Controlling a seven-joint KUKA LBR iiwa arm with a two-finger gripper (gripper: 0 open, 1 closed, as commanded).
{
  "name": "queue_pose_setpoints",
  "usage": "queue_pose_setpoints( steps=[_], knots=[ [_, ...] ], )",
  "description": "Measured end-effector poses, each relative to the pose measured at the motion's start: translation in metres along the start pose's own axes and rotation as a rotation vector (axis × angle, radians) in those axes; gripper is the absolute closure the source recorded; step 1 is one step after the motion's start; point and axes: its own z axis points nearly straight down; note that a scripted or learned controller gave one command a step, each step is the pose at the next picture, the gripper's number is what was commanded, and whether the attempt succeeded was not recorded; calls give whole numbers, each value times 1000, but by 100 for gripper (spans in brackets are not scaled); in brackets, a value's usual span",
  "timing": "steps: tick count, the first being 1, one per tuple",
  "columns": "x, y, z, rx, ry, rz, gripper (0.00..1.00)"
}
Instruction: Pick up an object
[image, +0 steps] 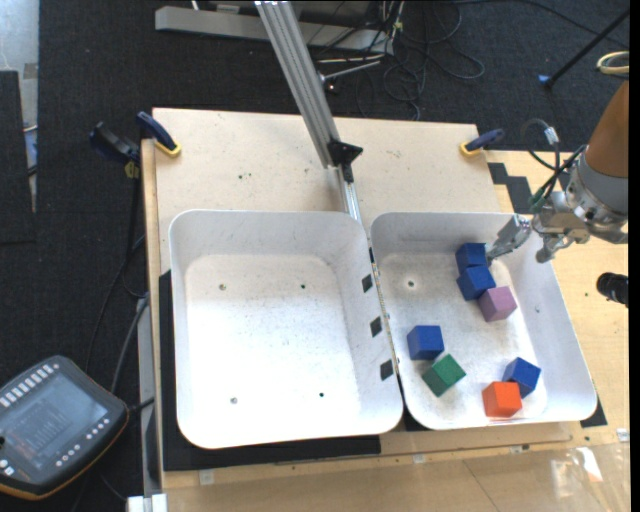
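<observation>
In the right bin (415, 262) lie several small blocks. Two blue blocks (474, 268) sit stacked close together near the far right, with a purple block (497, 302) just in front of them. Nearer the front are a blue block (425, 341), a green block (443, 374), another blue block (521, 376) and an orange block (502, 399). My gripper (522, 248) hangs over the bin's far right rim, just right of the two blue blocks. It is open, with nothing between its fingers.
The left bin (270, 320) adjoins the right one. A slanted metal rod (305, 85) reaches down to the bins' shared far edge. Clamps (160, 133) hold the board's back corners. A teach pendant (50, 425) lies at the front left.
</observation>
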Motion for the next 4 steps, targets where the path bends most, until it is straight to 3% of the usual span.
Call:
queue_pose_setpoints(
  steps=[2, 3, 4],
  knots=[
    [-2, 5, 92, 0, 0, 1, 0],
    [-2, 7, 78, -7, -2, 0, 100],
    [1, 10, 15, -12, -3, -3, 100]
  ],
)
